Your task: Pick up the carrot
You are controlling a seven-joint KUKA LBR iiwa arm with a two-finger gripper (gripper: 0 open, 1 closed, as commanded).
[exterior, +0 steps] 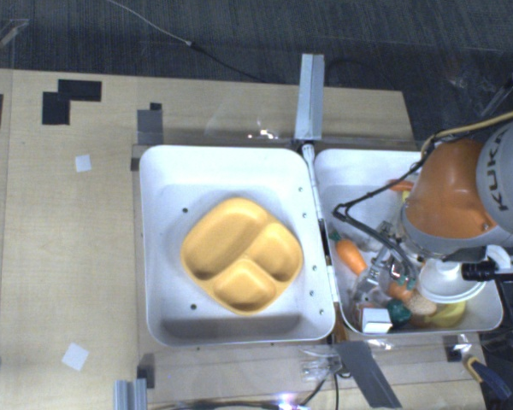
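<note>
The gripper point(374, 282) was low in the right bin point(359, 171). The carrot point(351, 255) lay at its ten o'clock. I could not tell its grip.

Two white bins point(154, 254), one yellow tray point(242, 254), one carrot point(350, 255).

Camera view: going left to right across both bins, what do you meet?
Left bin → yellow divided plate → rim between the bins → carrot → tool → arm's orange band. The small items under the arm overlap too much to order.
</note>
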